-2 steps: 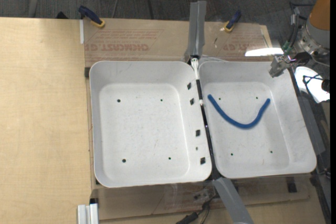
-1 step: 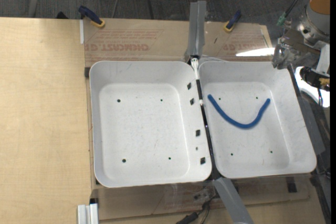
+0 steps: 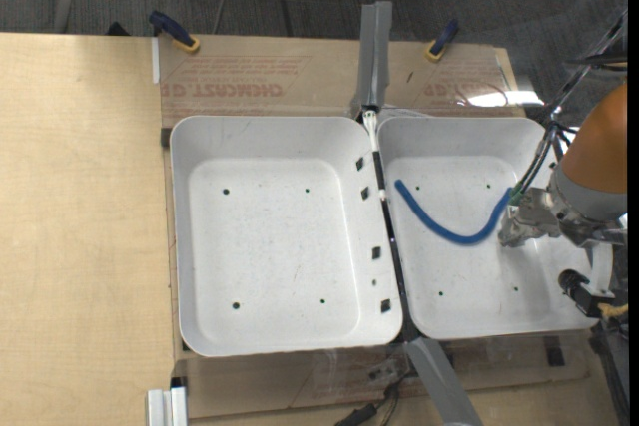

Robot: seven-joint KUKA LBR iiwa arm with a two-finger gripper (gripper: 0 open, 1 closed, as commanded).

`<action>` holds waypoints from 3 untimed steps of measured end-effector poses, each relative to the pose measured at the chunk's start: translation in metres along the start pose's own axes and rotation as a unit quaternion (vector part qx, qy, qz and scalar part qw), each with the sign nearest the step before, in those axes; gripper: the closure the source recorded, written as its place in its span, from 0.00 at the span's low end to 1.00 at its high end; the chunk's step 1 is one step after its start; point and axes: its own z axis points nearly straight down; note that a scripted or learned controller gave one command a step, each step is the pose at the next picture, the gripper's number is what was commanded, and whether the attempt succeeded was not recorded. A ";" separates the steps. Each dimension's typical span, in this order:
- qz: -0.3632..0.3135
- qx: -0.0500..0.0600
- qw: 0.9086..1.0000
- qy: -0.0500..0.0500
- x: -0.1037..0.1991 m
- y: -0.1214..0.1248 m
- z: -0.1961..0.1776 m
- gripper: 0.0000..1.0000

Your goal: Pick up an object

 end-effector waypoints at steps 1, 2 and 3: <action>-0.144 -0.001 0.990 -0.001 0.091 0.018 -0.122 1.00; -0.182 -0.002 0.983 -0.001 0.096 0.075 -0.231 1.00; -0.323 -0.002 0.946 -0.001 0.073 0.123 -0.213 1.00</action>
